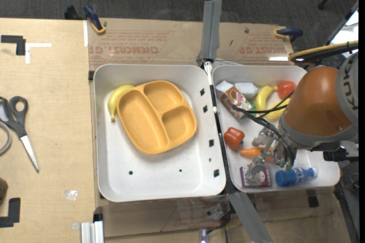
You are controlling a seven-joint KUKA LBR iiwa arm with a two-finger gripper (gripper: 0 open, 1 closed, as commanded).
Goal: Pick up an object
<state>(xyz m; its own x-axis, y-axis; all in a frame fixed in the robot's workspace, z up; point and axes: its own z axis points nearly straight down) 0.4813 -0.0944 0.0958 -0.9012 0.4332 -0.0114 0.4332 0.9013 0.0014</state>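
The hand (272,152) hangs low in the right bin (325,182), over the orange carrot (250,152) at six o'clock of the red pepper (233,137) (grip state: cannot tell). Judged mid-approach; next, a clean closing and lift.

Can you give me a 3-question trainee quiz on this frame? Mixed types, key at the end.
1. True or false: the yellow divided tray lies in the right bin.
2. What lies against the tray's upper left edge in the left bin?
A. a banana
B. a blue bottle
C. a red pepper
3. Fill in: the gripper hangs above the ____ bin.

Key
1. False. The tray is in the left bin.
2. A. The banana curves along that edge; the blue bottle and red pepper are in the right bin.
3. Right.
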